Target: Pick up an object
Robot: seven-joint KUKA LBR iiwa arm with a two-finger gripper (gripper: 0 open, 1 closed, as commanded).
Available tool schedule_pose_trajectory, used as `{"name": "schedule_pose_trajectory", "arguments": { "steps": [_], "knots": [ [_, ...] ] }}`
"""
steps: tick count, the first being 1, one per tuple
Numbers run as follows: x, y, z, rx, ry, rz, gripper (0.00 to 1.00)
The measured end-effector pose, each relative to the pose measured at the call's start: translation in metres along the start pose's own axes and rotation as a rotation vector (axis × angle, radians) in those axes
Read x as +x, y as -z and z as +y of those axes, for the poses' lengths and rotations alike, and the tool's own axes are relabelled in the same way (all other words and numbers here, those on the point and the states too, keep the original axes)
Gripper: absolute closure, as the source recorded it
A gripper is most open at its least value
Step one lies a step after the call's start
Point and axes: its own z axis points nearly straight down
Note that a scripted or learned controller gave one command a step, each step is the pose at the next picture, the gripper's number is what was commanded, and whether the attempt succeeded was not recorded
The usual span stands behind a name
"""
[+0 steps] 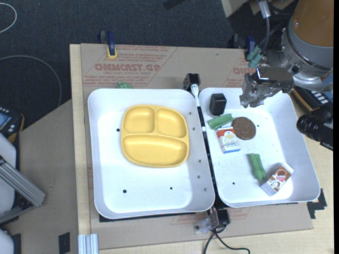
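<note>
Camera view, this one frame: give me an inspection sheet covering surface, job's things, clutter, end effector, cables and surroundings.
Surface: brown board bearing two shallow white bins, left bin and right bin, side by side.
Job's things: in the right bin, black block, green pod-shaped piece, round brown disc, small red and white carton, second green piece, small printed packet.
Clutter: yellow divided plastic plate in the left bin; blue clamp on the board's far edge.
End effector: grey end effector over the right bin's far edge, nothing seen between its fingers.
Cables: black cable at the near edge.
Surroundings: dark carpet floor.
</note>
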Motion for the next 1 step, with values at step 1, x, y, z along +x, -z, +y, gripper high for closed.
{"name": "schedule_pose_trajectory", "arguments": {
  "steps": [1],
  "knots": [
    [-0.0031,-0.0990,-0.0033,0.025,0.004,-0.002,1.00]
  ]
}}
